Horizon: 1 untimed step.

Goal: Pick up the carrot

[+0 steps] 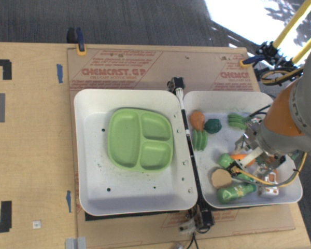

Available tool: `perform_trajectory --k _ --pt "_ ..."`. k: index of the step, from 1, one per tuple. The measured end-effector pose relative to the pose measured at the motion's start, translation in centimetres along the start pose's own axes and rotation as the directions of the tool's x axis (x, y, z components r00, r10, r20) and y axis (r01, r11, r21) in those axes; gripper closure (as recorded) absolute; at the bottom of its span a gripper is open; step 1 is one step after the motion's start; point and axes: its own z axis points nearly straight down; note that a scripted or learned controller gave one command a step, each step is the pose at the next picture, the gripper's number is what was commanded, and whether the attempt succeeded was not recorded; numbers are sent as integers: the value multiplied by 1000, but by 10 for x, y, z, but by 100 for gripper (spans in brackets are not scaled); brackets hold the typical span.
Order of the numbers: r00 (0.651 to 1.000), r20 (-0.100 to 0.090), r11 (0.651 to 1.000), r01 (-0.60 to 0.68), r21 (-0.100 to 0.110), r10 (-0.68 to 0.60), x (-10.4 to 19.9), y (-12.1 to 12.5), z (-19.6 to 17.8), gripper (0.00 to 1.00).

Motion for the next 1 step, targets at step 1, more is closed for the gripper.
perform_trajectory --k 1 --pt "1000 -4 1000 2 -2 -2 2 1 -11 100"
